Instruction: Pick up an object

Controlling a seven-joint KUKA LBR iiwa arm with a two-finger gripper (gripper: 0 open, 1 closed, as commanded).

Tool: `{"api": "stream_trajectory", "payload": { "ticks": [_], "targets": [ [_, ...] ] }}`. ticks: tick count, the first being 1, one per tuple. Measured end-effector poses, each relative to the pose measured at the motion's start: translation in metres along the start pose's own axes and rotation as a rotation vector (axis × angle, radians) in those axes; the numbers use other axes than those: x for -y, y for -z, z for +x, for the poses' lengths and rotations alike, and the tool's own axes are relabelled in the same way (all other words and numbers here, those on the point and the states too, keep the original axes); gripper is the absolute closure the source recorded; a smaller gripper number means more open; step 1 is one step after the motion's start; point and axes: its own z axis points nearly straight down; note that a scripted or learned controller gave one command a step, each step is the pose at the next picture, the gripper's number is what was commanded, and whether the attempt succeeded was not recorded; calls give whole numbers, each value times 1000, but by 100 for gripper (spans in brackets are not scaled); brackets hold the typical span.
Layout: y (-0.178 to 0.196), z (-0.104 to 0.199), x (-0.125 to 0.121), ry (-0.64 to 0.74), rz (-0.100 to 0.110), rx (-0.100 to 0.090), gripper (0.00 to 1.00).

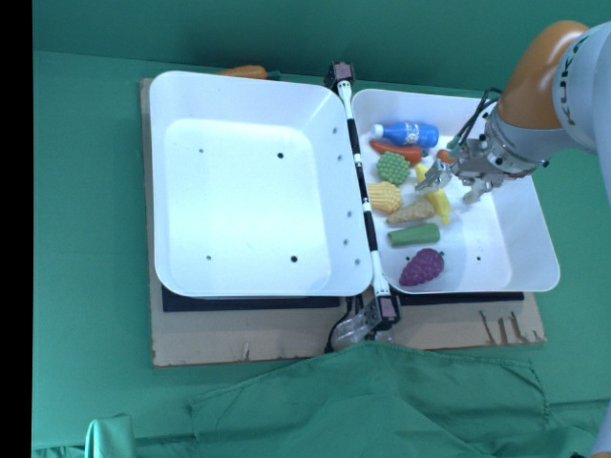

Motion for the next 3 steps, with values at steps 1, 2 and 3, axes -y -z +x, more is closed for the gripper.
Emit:
{"api": "stream_trajectory", "payload": {
  "ticks": [1,2,3],
  "targets": [
    [-2,32,-52,5,-19,6,0],
    [-1,32,-17,1,-23,5,0],
    [0,0,-9,-1,-15,4,0]
  ]
}}
